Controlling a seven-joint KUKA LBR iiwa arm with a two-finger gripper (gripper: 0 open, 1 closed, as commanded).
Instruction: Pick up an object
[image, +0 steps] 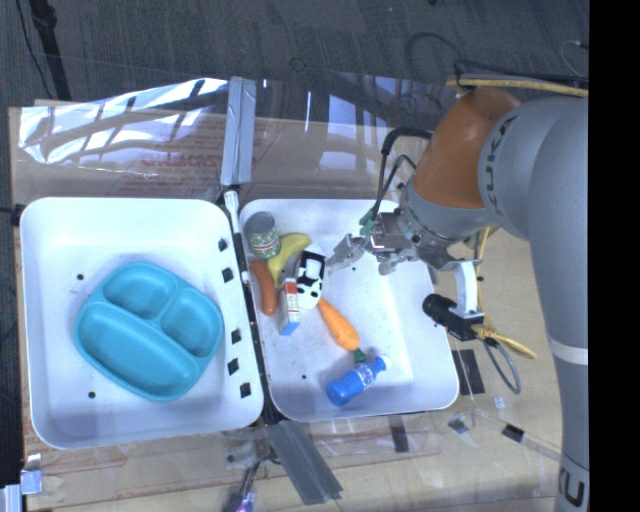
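The right bin (420, 385) holds several small things. A grey-lidded jar (262, 236) stands at its back left beside a yellow banana (292, 248). A black-and-white toy (311, 275) lies next to them. An orange sausage-shaped piece (264, 287) and a small white and blue tube (290, 307) lie along the left wall. An orange carrot (339, 325) and a blue bottle (354, 382) sit toward the front. My gripper (366, 257) hovers over the bin's back middle, just right of the toy, open with nothing between its fingers.
The left bin (50, 240) carries a blue divided plate (150, 330). A metal divider (236, 130) runs back from between the bins. Scissors with yellow handles (500, 340) and cables lie on the bench right of the right bin.
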